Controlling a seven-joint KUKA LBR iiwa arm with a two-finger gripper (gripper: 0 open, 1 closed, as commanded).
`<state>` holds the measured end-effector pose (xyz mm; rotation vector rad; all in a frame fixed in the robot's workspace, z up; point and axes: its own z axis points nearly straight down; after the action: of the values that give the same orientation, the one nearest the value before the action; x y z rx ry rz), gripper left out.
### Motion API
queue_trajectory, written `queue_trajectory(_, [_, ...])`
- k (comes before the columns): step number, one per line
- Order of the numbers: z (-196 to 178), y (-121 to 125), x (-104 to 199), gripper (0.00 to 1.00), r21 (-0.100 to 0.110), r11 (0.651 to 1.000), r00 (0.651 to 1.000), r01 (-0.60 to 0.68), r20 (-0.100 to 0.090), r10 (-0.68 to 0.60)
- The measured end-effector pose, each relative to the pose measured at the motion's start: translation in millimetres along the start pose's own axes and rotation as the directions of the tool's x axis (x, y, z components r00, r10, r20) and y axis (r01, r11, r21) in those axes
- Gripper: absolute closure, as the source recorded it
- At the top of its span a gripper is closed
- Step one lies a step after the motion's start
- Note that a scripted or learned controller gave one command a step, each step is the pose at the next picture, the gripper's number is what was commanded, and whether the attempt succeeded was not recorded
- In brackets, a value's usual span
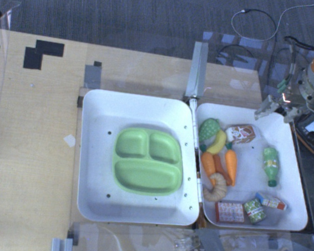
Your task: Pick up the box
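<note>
A flat pink-red box point(230, 212) lies at the front of the right bin point(299, 181), next to a small green carton point(254, 210). A brown milk carton point(241, 134) lies near the bin's back, beside a banana point(218, 142). My gripper point(273, 114) hangs over the right bin's back edge, well behind the pink-red box and just right of the brown carton. Its fingers are spread open with nothing between them.
The right bin also has a green bottle point(270, 166), two carrots point(230, 164), a croissant point(216, 187), a green leafy toy point(209, 127) and a small red-white tube point(271, 203). The left bin point(94, 143) holds a green divided plate point(147, 161). Cables lie behind the bins.
</note>
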<state>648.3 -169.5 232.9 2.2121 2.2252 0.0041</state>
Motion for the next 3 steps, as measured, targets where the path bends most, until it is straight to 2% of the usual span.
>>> queue_trajectory(1, [109.2,-25.0,5.8,0.00,-0.017,0.979,0.979,-0.202,0.000,0.202])
queue_trajectory(2, [122.5,21.2,-2.6,0.00,-0.033,0.977,0.977,-0.212,-0.003,0.212])
queue_trajectory(3, [124.2,30.0,2.9,0.00,-0.030,0.975,0.975,-0.222,0.003,0.222])
